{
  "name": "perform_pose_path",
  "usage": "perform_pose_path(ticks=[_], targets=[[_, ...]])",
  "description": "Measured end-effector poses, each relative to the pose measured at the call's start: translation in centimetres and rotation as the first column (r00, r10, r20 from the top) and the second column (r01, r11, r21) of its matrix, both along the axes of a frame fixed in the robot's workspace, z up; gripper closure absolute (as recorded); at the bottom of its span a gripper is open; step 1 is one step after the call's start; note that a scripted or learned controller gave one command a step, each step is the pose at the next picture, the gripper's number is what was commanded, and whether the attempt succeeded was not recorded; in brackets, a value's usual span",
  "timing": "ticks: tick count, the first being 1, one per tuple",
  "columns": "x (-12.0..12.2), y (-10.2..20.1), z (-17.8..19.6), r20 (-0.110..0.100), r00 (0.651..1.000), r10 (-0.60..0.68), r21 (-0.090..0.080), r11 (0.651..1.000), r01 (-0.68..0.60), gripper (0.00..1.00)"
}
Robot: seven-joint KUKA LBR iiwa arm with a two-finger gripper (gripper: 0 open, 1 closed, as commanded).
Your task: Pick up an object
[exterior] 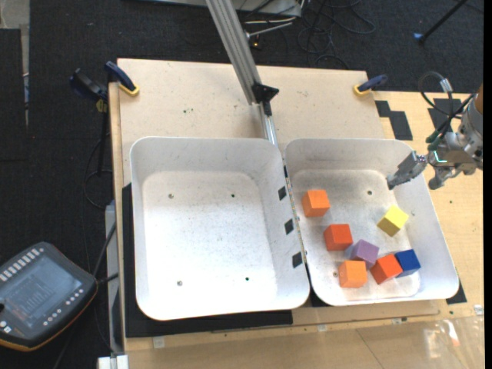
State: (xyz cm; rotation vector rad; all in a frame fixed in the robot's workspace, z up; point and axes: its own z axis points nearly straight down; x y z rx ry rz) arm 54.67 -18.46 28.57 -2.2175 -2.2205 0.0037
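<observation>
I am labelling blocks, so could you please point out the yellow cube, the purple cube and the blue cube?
yellow cube [393,221], camera view, its top face.
purple cube [365,250], camera view, its top face.
blue cube [408,261], camera view, its top face.

Bright even overhead light; soft shadows under cubes [361,244]; mild grain; dark floor [61,21] underexposed.

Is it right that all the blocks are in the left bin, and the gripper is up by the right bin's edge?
Not quite. The camera view shows the blocks in the right bin, not the left bin. The gripper is by the right bin's edge.
</observation>
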Motion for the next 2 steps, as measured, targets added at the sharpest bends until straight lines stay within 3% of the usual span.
perform_pose_path(ticks=[1, 2], targets=[[0.1, 0.0, 0.2, 0.004, 1.000, 0.000, -0.001, 1.000, 0.000, 0.00], [-0.4, -0.3, -6.0, -0.002, 1.000, -0.003, 0.000, 1.000, 0.003, 0.00]])
